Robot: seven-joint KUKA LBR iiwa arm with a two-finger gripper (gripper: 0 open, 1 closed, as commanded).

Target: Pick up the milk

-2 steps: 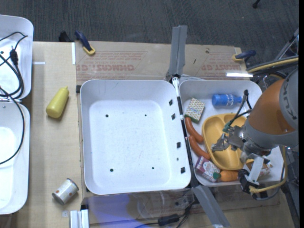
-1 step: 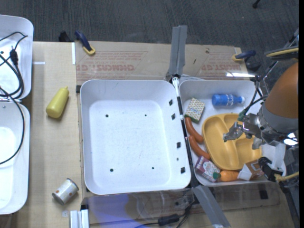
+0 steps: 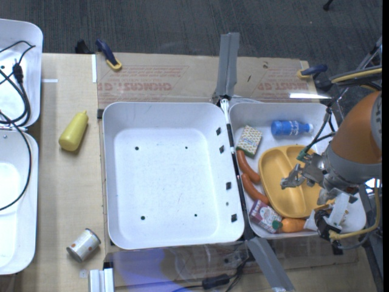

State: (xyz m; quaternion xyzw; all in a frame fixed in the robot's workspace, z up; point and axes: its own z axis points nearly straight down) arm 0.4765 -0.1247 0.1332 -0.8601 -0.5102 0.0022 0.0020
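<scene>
— Nearest us, a small can (image 3: 83, 244) lies on the surface. Milk?
— We take it for the small carton (image 3: 264, 215) in the right bin's (image 3: 243, 115) near-left corner, touching a sausage (image 3: 255, 190) and the yellow dish (image 3: 273, 163).
— Gripper (image 3: 295, 178)?
— Over the dish; we cannot tell how the jaws stand.
— Handling?
— Probably light, thin-walled, crushable. We'd pinch its flat sides gently.

Glossy white plastic bins (image 3: 164, 111); matt brown cardboard (image 3: 158, 78) underlay.
</scene>
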